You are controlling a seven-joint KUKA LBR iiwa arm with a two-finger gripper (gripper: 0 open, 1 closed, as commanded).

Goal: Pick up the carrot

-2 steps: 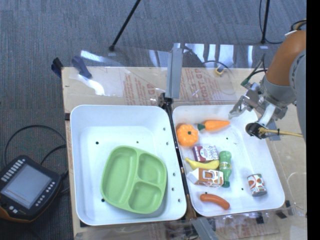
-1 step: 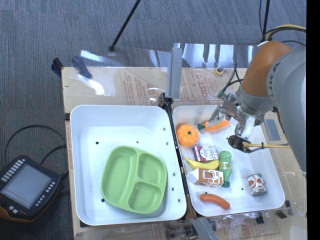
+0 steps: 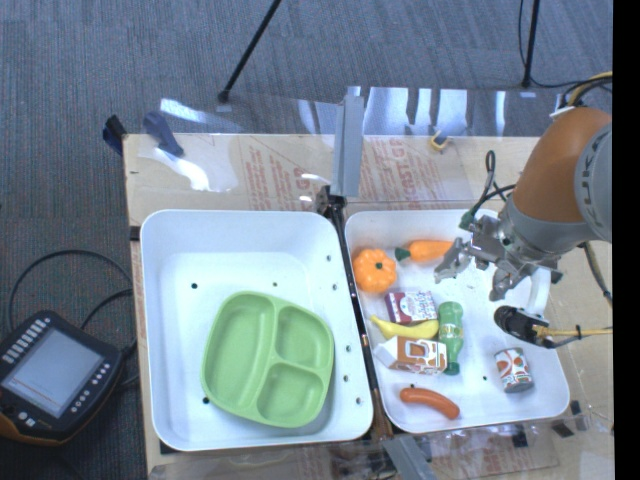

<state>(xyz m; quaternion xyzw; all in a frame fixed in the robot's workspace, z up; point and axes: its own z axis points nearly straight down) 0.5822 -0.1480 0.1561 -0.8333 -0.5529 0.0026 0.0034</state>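
So far nothing is done: the carrot [image 3: 431, 250] lies loose at the back of the right bin [image 3: 556, 368], just behind the little pumpkin [image 3: 373, 270], its green end toward the pumpkin. My pincer [image 3: 478, 259] hangs just to the right of it, above the bin, with nothing between its prongs; how wide it stands I cannot tell. Reaching, closing and lifting are all left. The carton [image 3: 410, 307] and the can [image 3: 513, 369] carry labels too small to read. Faint reversed lettering shows on the table [image 3: 250, 168], unreadable.
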